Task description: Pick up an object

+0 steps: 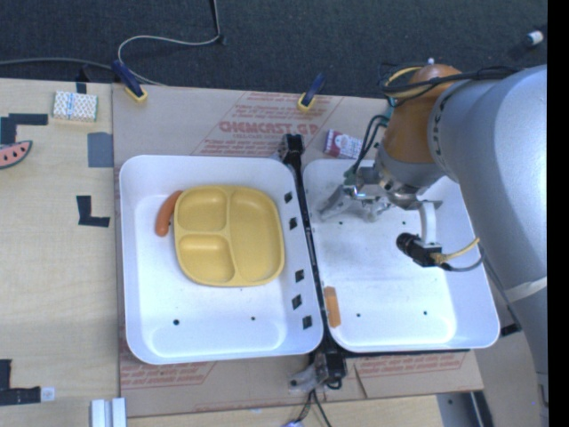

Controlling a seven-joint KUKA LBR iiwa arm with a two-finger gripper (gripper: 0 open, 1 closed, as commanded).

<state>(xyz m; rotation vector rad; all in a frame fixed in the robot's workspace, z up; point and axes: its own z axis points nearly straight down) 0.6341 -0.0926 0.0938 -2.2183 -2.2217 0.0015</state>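
Observation:
My gripper hangs low over the upper left part of the right bin, below the orange wrist band. It stands open, with only bare bin floor between its fingers. A small orange piece lies at the right bin's lower left, against the divider and well below the gripper. In the left bin a yellow divided plate lies flat, and an orange sausage rests against its left edge.
A small red and white packet lies on the cardboard just above the right bin. Yellow and blue clamps hold the cardboard's far edge. The grey arm covers the right bin's right side.

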